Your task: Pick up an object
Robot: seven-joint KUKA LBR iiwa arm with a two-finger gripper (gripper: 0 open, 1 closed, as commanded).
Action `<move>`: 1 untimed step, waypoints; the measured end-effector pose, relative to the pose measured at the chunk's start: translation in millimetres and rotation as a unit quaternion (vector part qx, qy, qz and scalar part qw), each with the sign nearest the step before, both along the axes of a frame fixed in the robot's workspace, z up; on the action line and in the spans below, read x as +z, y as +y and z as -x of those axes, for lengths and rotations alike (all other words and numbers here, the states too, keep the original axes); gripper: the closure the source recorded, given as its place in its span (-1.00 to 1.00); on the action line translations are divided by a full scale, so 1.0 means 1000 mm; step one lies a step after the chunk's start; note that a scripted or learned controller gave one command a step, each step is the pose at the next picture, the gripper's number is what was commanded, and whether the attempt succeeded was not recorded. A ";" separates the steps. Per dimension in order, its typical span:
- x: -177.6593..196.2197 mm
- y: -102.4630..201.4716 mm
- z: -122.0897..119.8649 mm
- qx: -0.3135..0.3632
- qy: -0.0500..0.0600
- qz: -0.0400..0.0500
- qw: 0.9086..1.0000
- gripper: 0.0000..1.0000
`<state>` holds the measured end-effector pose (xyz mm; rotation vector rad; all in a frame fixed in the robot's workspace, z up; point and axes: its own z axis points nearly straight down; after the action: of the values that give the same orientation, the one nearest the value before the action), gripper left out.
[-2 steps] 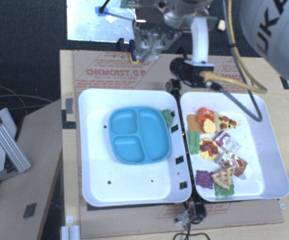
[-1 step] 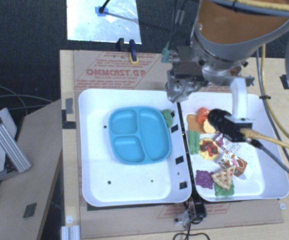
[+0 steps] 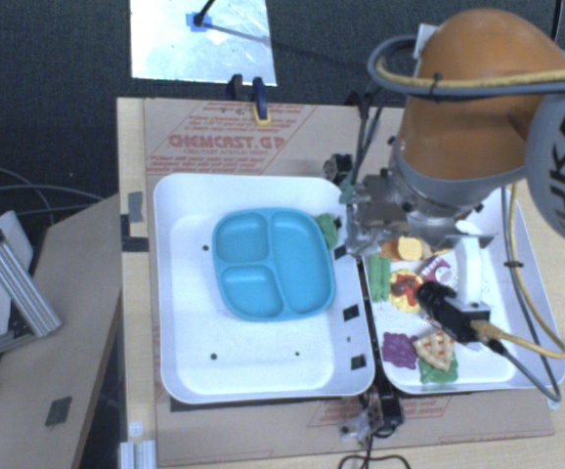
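I see the gripper (image 3: 369,225) low at frame centre, above the toys (image 3: 414,286) in the right bin (image 3: 517,262); I cannot tell its state, so no pick looks done.

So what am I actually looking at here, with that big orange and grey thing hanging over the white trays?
That is a robot arm, grey with an orange band, reaching in from the right. One fixed camera looks down on the bench at a slant. Two shallow white bins sit side by side on it. The left white bin holds a light blue plastic plate with three compartments. The right white bin holds small toy foods, among them a purple piece and a waffle-patterned wedge. The arm's gripper hangs over the seam between the bins; I cannot tell whether it holds anything.
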<state>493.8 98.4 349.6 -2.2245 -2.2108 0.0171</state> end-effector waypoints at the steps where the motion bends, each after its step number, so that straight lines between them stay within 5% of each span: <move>1: 0.018 -0.002 0.007 0.003 -0.007 -0.003 1.000 1.00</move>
<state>487.0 96.4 367.9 -2.2220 -2.2232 -0.0052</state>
